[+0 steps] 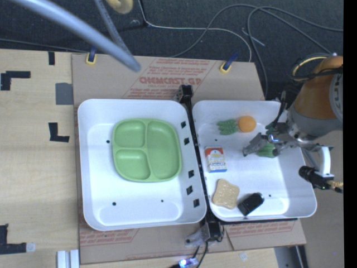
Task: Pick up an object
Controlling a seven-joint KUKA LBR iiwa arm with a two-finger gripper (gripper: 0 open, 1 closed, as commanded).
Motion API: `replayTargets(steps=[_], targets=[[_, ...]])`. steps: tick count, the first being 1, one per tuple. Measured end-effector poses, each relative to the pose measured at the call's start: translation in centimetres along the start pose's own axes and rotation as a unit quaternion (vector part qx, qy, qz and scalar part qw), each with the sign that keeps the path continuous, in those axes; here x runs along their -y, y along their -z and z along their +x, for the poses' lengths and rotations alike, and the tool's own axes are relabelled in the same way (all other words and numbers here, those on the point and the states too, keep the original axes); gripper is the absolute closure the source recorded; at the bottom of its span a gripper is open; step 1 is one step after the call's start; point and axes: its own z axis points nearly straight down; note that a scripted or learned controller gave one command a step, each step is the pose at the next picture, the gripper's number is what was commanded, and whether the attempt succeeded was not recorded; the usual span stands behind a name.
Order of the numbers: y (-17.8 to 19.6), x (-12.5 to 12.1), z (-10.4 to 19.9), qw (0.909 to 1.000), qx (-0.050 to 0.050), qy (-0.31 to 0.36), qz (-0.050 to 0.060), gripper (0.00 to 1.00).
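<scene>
- the desk carried two shallow white bins side by side on a sheet of brown cardboard with red print.
- the left bin held a green divided plate, lying flat with its three compartments facing up.
- the right bin held the loose things: an orange ball near the far wall, touching a small green leafy toy on its left.
- a small red-and-white carton lay near the divider between the bins, and nearer the front a tan cracker-like piece lay just beside a black object.
- the grey arm with its orange band reached in from the right, low over the right bin.
- the claw pointed left over the bin's middle, with a green object at its fingers; i cannot tell whether the fingers were wide, narrow or pinched on it.
- the ball and the leafy toy lay near the claw, on its far side; the carton lay to its left, apart from it.
</scene>
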Motion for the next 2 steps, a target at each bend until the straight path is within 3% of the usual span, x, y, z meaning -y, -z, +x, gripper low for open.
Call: replayTargets(steps=[1, 2], targets=[[-5.4, 0.1, 0.1, 1.0, 0.001, 0.0, -0.001, 0.0], [-4.1, 0.0, 0.1, 1.0, 0.001, 0.0, -0.003, 1.0]])
